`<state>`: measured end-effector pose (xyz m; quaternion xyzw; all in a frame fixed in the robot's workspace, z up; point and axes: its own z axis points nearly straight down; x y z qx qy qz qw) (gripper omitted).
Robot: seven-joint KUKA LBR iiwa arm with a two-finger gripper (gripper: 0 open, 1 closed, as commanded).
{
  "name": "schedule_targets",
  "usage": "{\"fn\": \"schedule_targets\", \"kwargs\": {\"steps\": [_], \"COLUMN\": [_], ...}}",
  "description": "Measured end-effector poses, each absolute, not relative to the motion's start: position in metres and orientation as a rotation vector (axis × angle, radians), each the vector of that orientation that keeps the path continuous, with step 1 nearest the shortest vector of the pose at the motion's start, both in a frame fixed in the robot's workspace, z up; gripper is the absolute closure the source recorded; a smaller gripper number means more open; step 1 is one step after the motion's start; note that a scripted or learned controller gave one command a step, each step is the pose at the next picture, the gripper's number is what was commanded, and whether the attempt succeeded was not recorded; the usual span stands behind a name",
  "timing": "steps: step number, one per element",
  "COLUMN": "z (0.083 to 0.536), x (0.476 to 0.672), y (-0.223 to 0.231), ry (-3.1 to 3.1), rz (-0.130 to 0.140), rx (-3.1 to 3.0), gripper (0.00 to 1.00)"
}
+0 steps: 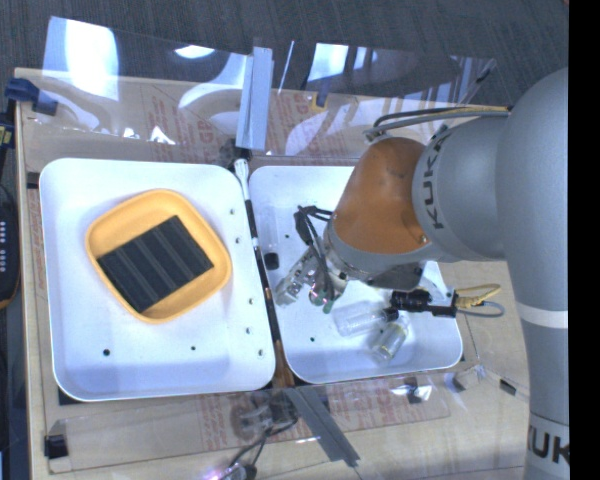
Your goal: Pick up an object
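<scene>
We cannot tell the hand's [305, 283] state. It hangs low in the right bin [290, 348]; the clear items [375, 328] nearby look slippery and may slide away.

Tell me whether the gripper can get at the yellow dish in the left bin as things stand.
Probably yes. The yellow dish lies alone and uncovered in the left bin, while the gripper is low in the right bin, so it must cross the divider.

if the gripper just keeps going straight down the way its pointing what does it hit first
Most likely the bare floor of the right bin. The gripper points down near its left wall; the clear plastic object lies off to the side. Depth is uncertain.
</scene>
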<state>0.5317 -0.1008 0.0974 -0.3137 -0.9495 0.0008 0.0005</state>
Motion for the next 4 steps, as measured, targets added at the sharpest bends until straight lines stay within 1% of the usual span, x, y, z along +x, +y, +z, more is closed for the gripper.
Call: {"fn": "schedule_targets", "kwargs": {"steps": [1, 2, 3, 4], "z": [0.202, 0.212, 0.236, 0.246], "x": [0.531, 0.533, 0.551, 0.552], "y": [-0.155, -0.155, -0.125, -0.124], "ry": [-3.009, -3.014, -2.520, -2.526], "rz": [0.001, 0.002, 0.003, 0.003], "rx": [-0.915, -0.909, -1.875, -1.865], "gripper": [0.00, 1.00, 1.00, 1.00]}}
